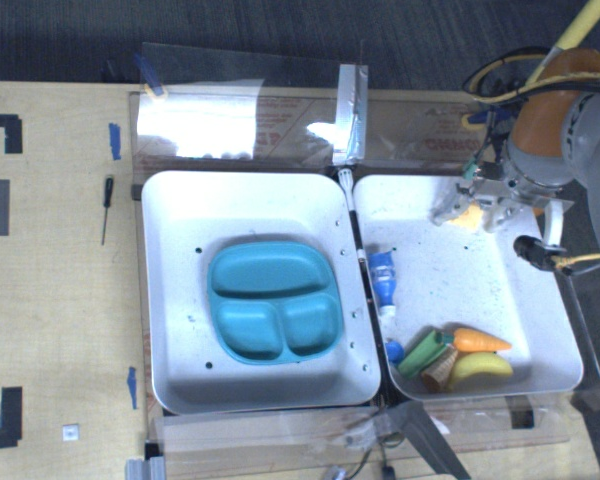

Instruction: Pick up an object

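Hand (477,208) at far edge of right bin (540,298), fingers closed around small yellow object (466,217). Carrot (480,342), banana (482,367), green item (421,352) clustered at bin's near edge. Blue tube (382,278) along left wall. Blue tray (274,300) in left bin (170,268).

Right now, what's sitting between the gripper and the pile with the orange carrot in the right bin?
In the camera view, nothing: bare white bin floor separates the gripper from the orange carrot. The blue-and-white tube lies off to the side.
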Action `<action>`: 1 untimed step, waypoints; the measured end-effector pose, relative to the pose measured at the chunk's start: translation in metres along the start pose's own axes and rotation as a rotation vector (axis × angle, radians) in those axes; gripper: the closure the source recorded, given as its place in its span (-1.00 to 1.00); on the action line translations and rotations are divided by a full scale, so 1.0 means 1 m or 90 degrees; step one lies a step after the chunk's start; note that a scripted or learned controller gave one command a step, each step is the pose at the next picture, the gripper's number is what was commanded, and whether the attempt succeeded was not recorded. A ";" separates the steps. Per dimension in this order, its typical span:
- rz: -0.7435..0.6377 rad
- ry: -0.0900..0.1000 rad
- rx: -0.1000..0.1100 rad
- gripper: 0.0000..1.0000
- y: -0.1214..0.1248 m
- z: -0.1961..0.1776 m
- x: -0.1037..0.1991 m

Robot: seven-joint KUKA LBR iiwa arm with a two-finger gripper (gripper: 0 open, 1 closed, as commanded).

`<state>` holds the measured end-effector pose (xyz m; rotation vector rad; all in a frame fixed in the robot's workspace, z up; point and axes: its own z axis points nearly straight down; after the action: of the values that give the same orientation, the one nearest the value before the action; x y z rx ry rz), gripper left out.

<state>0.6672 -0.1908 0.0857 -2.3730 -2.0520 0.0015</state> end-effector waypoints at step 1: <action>-0.002 -0.002 0.001 1.00 0.000 -0.012 -0.001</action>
<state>0.6672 -0.1915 0.0973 -2.3713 -2.0555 0.0072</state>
